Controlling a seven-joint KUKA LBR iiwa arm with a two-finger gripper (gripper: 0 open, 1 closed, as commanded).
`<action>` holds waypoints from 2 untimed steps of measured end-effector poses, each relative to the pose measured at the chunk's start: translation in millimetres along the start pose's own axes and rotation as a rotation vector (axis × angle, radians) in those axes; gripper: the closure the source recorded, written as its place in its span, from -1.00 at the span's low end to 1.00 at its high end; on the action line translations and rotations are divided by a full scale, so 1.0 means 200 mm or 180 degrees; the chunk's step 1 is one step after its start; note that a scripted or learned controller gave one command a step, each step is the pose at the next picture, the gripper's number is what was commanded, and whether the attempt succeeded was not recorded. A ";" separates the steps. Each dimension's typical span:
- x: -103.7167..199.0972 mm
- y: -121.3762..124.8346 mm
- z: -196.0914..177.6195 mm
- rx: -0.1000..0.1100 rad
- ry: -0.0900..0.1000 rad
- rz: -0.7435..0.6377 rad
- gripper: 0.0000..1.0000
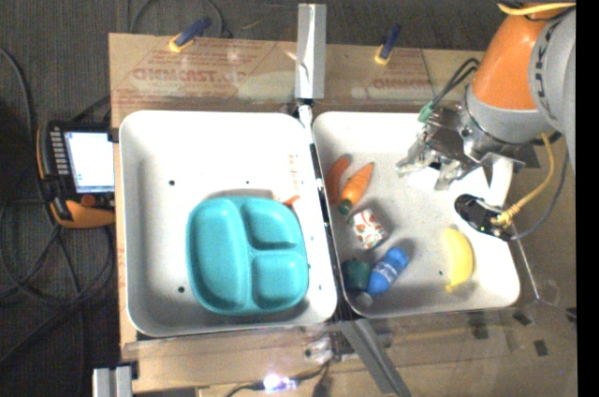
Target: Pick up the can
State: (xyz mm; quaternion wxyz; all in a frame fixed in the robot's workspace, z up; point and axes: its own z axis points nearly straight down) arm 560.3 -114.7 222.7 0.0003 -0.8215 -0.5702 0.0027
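Observation:
The can (369,227), white with red markings, lies on its side near the middle of the right bin (402,128). My gripper (427,163) hangs over the upper right part of that bin, up and to the right of the can and apart from it. Its fingers (413,164) look spread, with nothing between them.
In the right bin, an orange carrot (356,183) and a second orange piece (337,174) lie above the can, a blue bottle (387,269) and a dark green object (356,273) below it, and a banana (458,257) at lower right. A teal divided plate (247,255) sits in the left bin.

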 end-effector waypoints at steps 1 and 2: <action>0.11 0.09 -0.18 0.0000 0.0001 0.0295 1.00; 0.18 0.50 -0.17 -0.0001 -0.0006 0.0644 1.00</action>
